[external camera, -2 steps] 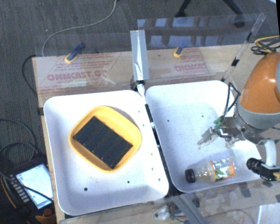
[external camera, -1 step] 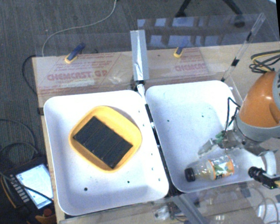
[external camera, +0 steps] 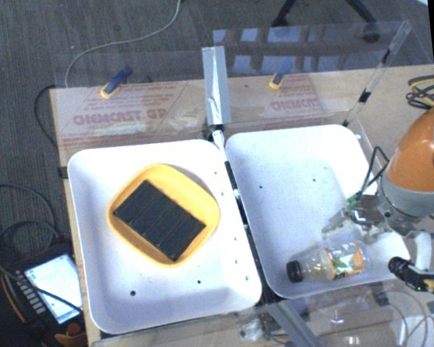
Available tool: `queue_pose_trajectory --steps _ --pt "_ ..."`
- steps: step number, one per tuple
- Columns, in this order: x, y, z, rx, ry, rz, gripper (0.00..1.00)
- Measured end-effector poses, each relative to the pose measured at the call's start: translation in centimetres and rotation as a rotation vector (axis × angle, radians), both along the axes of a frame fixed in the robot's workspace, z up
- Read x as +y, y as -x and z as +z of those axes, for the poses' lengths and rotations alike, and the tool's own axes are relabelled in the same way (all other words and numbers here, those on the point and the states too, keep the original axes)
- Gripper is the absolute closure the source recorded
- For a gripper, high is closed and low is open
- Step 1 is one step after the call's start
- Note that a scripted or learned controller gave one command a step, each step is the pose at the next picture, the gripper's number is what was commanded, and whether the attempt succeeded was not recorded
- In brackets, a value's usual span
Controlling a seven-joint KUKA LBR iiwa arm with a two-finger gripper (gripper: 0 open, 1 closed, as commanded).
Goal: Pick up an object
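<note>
Wooden counter (external camera: 140,115) on dark carpet, cables and a chair base around it. 2 white bins side by side. Left bin (external camera: 107,298) carries a yellow dish with dark grid insert (external camera: 163,214). Clear plastic bottle (external camera: 327,263), black cap, lies on its side at the right bin's (external camera: 294,168) near edge. Pincer (external camera: 362,214) sits just beside it, toward the right rim; cannot tell its grip state.
</note>
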State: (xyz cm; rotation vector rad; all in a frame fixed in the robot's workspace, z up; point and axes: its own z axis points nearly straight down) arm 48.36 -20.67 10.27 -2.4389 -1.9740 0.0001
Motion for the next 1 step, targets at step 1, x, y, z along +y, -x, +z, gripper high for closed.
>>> queue_pose_trajectory --steps 1 --pt "0.01 -0.30 -0.98 -0.008 0.000 0.187 0.00"
